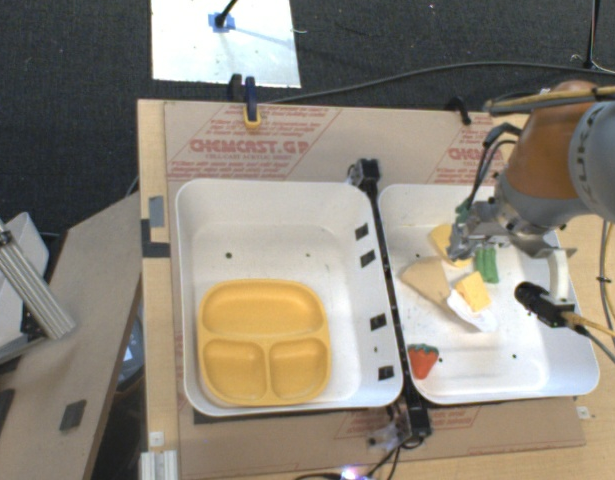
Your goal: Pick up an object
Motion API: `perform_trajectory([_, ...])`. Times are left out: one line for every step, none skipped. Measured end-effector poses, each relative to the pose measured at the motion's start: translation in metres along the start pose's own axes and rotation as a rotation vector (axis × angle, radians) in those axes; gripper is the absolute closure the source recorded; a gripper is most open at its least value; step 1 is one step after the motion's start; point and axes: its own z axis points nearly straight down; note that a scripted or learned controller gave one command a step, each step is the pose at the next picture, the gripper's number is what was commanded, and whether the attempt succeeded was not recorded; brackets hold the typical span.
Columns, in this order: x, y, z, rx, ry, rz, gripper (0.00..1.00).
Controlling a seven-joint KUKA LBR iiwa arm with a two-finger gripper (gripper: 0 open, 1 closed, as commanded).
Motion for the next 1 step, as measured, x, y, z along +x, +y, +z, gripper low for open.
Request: perform_trajectory([0.0006, 0.0031, -0.0434, -0.002, 0.0, 0.0, 1.0])
